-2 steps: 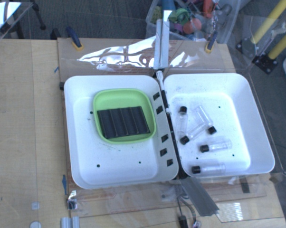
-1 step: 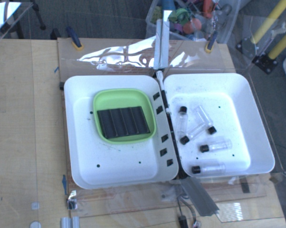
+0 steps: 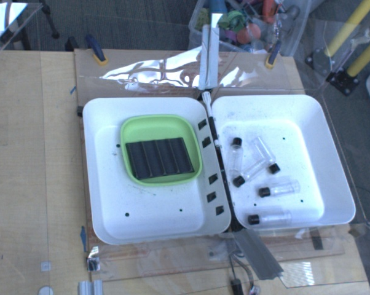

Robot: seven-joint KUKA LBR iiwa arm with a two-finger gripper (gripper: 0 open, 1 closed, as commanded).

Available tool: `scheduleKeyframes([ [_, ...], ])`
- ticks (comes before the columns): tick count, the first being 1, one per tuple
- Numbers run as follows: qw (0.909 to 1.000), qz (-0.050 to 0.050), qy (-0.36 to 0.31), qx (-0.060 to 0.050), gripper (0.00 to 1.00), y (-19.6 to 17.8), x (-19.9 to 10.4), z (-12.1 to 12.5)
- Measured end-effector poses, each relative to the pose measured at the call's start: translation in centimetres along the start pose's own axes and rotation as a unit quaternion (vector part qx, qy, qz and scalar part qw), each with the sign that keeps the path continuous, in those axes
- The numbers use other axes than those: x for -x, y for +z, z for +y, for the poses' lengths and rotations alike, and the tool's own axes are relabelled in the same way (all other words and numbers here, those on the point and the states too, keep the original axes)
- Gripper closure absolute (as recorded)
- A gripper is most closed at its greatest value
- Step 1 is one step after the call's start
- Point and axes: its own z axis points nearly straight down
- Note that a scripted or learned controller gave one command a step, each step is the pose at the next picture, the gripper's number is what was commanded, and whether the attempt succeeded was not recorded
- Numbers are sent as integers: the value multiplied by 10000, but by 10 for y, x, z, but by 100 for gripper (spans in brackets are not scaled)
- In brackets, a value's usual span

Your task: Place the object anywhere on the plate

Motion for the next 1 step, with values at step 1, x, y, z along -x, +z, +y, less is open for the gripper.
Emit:
scheduleKeyframes([
  [1,10000,0,0,0,0,0,0,0],
])
